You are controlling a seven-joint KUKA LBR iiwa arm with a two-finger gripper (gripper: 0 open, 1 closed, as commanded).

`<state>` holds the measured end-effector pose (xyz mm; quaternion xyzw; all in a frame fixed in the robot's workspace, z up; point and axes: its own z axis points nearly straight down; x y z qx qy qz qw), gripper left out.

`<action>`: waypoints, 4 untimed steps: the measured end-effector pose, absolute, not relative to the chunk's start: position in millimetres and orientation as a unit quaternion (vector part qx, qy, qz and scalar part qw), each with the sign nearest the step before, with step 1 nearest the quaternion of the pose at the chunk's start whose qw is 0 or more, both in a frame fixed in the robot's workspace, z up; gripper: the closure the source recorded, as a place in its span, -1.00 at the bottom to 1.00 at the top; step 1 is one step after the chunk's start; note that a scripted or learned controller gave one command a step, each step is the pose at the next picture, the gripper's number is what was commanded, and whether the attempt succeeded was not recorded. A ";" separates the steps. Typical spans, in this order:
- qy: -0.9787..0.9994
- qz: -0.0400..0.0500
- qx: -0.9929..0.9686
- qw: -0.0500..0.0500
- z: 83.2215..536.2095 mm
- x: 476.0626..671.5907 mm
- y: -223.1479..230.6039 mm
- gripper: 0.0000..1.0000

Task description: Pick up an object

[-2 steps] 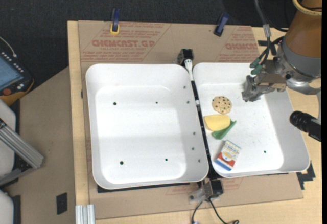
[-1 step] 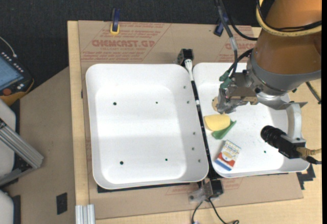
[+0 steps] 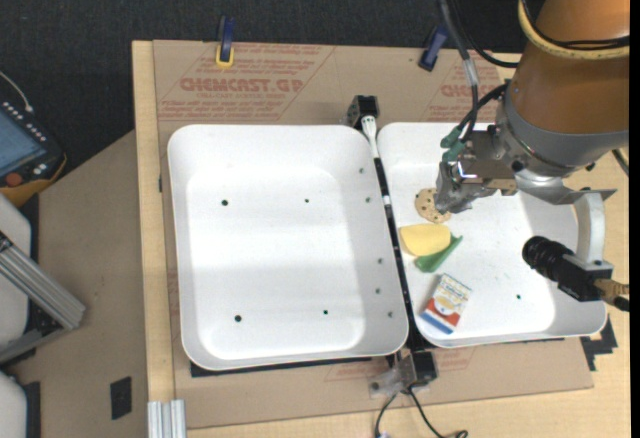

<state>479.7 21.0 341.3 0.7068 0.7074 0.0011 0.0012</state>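
My gripper (image 3: pixel 447 201) hangs low over the right bin (image 3: pixel 540 316), at its upper left part, pointing down. A round tan cookie-like disc with dark spots (image 3: pixel 430 206) lies right under and beside the fingertips, partly hidden by them. Just below it rest a yellow wedge-shaped piece (image 3: pixel 424 240) and a green piece (image 3: pixel 441 256) tucked against it. Nearer the front edge lies a small white, red and blue packet (image 3: pixel 446 304). Nothing shows between the fingers.
The left bin (image 3: pixel 200 266) sits beside the right one, split from it by a black divider strip (image 3: pixel 385 216). A black cylindrical part (image 3: pixel 560 266) of the arm juts over the right bin's right side. Cardboard lies under both bins.
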 end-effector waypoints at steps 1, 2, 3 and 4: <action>0.708 0.002 0.706 0.002 378.6 517.3 49.2 1.00; 0.709 0.002 0.705 0.001 394.3 515.6 95.4 1.00; 0.707 -0.004 0.707 -0.003 322.1 479.4 92.2 1.00; 0.709 0.002 0.706 0.001 365.2 479.5 129.5 1.00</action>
